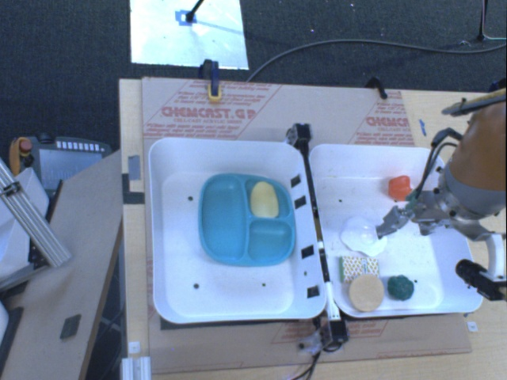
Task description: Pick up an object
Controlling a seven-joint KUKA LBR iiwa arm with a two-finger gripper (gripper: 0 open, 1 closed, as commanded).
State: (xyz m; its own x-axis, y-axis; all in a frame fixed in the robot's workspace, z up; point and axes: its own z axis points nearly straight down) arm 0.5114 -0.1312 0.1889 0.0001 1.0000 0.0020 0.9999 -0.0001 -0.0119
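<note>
The right bin (356, 169) holds an orange piece (399, 186) at the back, a white crumpled object (360, 234) in the middle, a green-and-white checked packet (358, 267), a tan round disc (366, 292) and a dark green lump (400, 287) at the front. My gripper (390, 223) hangs low over this bin, just right of the white object and in front of the orange piece. Nothing is visibly held.
The left bin (170, 236) holds a blue divided plate (234, 228) with a yellow object (264, 199) in its back right compartment. A black divider strip (310, 212) runs between the bins. The arm's body (483, 172) covers the right bin's right side.
</note>
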